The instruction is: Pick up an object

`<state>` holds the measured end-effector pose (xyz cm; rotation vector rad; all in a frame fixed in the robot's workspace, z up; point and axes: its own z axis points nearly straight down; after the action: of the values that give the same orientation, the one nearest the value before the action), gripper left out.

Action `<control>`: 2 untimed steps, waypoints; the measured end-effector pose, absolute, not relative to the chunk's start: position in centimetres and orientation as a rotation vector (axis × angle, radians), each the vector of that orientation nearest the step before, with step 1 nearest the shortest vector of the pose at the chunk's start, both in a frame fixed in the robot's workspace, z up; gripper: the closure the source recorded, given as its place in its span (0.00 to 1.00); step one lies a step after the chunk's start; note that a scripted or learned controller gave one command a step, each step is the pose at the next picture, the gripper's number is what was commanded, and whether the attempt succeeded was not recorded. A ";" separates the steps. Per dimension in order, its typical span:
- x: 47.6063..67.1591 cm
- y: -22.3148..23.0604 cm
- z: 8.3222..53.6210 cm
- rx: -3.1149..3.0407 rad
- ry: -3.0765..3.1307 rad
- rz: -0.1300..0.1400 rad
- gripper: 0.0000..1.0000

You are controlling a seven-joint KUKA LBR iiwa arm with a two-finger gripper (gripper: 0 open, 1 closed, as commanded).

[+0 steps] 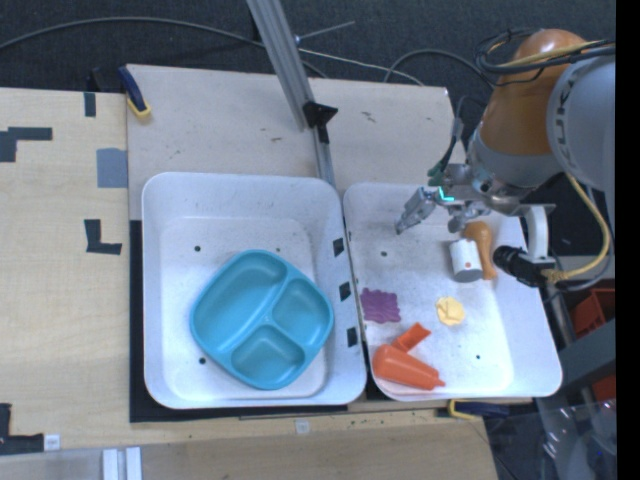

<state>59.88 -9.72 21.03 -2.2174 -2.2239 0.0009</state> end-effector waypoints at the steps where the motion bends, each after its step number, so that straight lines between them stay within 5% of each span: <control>1: 59.8 -9.0 14.8 -2.215 -2.220 0.009 0.00; 2: 59.6 -8.9 9.3 -2.216 -2.220 0.009 0.00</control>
<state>59.62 -8.89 9.35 -2.2157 -2.2203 0.0091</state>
